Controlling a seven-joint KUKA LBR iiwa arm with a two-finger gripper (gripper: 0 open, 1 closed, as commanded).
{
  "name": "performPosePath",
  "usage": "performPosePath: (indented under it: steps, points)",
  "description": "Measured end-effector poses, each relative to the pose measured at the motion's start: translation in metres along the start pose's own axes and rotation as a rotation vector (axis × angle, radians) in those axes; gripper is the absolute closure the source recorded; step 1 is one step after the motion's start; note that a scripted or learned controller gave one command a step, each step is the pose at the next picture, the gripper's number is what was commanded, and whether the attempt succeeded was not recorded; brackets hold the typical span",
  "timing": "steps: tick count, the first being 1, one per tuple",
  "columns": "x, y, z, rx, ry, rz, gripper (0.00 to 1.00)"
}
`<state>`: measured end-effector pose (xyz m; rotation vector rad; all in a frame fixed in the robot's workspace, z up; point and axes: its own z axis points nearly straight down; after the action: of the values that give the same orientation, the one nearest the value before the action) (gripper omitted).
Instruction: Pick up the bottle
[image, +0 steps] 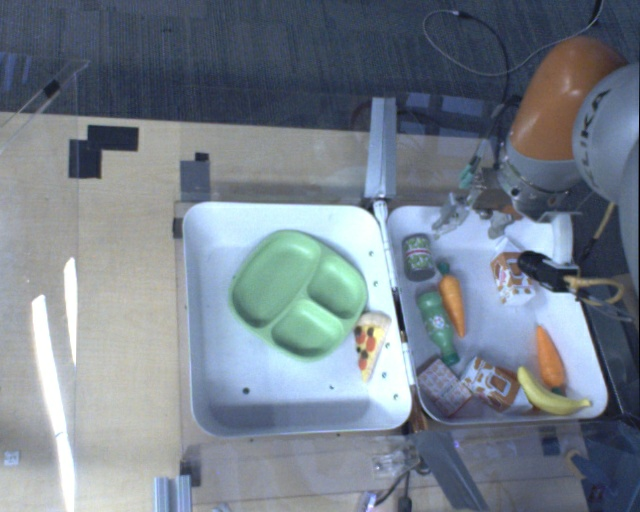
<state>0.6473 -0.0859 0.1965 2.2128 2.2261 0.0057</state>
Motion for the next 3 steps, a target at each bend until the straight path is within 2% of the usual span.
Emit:
performPosePath:
  steps: [1,2,3]
  points:
    - [-0.011,-0.046,0.078,0.001,0.000,0.122,0.00]
    - [0.004,-0.091,0.106,-0.011,-0.001,-0.098,0.00]
    - [-0.002,-0.123,0.106,-0.014,-0.003,-0.214,0.00]
